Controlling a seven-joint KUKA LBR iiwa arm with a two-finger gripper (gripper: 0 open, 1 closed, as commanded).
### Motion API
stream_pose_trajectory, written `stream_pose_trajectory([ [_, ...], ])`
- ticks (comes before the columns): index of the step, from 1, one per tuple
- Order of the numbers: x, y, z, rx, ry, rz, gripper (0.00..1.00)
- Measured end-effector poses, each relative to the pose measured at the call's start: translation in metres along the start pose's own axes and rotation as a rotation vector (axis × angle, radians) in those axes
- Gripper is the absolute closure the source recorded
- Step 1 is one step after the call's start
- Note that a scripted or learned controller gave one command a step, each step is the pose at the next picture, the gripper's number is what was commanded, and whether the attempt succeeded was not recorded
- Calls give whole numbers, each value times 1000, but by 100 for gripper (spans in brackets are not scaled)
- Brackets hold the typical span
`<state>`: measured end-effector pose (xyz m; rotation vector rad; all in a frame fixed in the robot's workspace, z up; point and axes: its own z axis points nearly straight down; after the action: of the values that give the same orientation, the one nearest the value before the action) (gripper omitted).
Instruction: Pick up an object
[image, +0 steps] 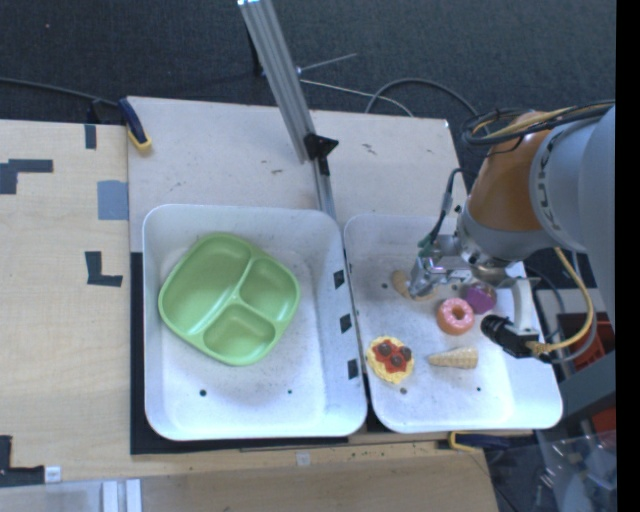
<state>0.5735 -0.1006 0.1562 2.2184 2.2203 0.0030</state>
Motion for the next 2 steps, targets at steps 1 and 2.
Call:
stream_pose_trajectory([
  [1,1,-6,-60,-1,0,-1,100],
  [2,10,-4,-107,-1,0,-2,100],
])
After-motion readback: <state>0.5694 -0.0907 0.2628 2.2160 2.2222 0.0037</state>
